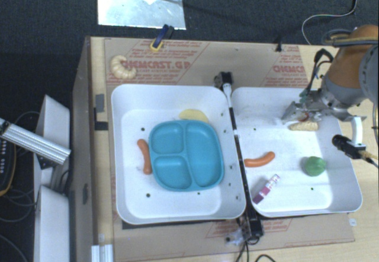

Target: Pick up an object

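Within left bin [127,154], blue tray [185,155], sausage [144,156], right bin [343,195] green ball [314,165], hand [305,114] grip unclear

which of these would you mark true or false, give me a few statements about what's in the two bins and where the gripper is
1. The blue divided plate lies in the left bin. True.
2. Both sausages share one bin. False: one sausage lies beside the plate, the other sausage in the right bin.
3. The green ball sits on the plate. False: it is in the right bin.
4. The gripper is over the right bin, at a pale beige piece. True.
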`<state>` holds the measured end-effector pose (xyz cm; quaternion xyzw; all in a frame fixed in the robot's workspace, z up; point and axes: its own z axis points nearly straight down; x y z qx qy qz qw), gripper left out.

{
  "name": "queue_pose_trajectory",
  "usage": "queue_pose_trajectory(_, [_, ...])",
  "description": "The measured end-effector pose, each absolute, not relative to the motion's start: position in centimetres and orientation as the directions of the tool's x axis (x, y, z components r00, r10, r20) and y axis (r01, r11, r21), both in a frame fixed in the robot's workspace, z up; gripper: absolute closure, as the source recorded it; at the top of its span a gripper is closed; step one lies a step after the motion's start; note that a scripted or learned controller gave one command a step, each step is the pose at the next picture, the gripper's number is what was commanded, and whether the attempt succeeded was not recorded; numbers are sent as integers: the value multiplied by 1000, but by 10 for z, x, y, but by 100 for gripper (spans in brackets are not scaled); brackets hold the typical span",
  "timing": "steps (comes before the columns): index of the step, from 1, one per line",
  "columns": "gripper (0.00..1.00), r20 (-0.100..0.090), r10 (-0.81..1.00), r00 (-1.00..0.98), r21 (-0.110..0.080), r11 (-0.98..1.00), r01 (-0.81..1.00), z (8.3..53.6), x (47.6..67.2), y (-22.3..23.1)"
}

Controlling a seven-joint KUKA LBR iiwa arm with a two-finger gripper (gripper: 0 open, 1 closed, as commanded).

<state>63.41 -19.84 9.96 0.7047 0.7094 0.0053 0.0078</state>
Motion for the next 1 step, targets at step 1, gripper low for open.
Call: queue_pose_trajectory(1, [0, -5, 1000, -7, 29, 7, 1000, 95, 609, -205])
